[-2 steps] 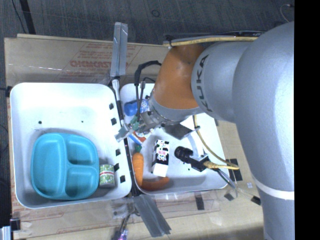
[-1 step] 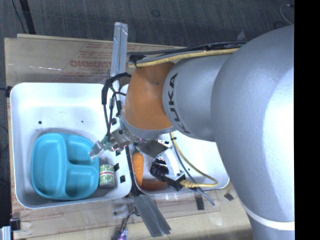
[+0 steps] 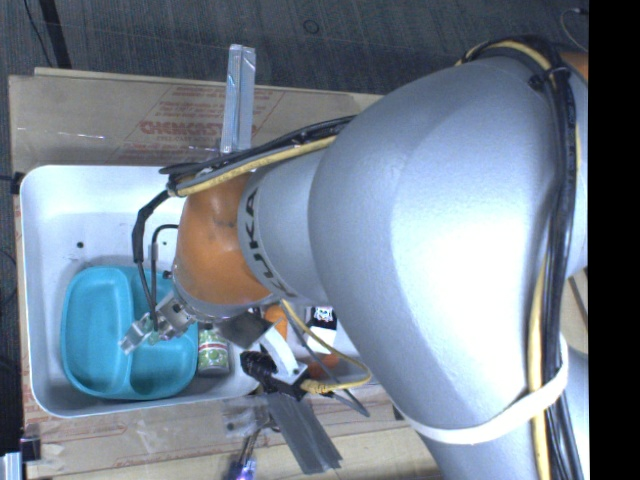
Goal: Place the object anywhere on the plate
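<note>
Left to right. One white bin (image 3: pixel 45 268) lies on a cardboard sheet (image 3: pixel 100 118). We count one plate (image 3: pixel 95 328) in it: teal, moulded, with two hollows that we can make out, a large one at left and a smaller one at lower right.

The gripper (image 3: pixel 148 336) is over the plate's right part, at the ridge between the two hollows. It is small, metallic and partly hidden by the wrist; whether it is open or closed we cannot tell, and we see nothing held in it.

Just beside the plate's right rim stands one small green-labelled container (image 3: pixel 212 353), on the bin floor and not on the plate. We cannot tell whether it touches the rim.

One upright metal post (image 3: pixel 238 93) rises behind the bin. The orange band (image 3: pixel 210 253) sits above the gripper. Black and yellow cables (image 3: pixel 250 156) run along the grey arm (image 3: pixel 440 248), which covers the right of the view.
</note>
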`<state>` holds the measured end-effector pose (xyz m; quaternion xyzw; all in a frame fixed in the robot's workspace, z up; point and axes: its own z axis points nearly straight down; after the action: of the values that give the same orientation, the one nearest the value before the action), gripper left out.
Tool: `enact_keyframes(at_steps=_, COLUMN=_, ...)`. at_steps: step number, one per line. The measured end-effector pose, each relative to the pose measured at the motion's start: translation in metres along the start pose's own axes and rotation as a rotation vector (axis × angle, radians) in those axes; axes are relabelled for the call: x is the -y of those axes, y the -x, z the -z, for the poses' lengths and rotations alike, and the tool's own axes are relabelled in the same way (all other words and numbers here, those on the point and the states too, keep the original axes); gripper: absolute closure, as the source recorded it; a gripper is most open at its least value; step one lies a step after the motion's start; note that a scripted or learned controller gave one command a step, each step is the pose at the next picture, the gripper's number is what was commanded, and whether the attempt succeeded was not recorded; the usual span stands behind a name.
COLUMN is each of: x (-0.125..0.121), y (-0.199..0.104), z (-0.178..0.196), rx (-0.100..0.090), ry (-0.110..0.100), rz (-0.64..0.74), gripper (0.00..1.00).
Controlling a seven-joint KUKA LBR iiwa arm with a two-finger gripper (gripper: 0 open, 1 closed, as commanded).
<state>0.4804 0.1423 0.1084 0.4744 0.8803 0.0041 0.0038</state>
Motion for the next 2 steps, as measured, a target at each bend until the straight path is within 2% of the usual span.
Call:
enact_keyframes(at_steps=1, x=-0.029, y=0.048, z=0.042, rx=-0.004, ry=-0.011, rz=0.328, gripper=0.0)
enact_keyframes(at_steps=2, x=-0.046, y=-0.012, z=0.026, rx=-0.008, ry=-0.014, rz=0.436, gripper=0.0)
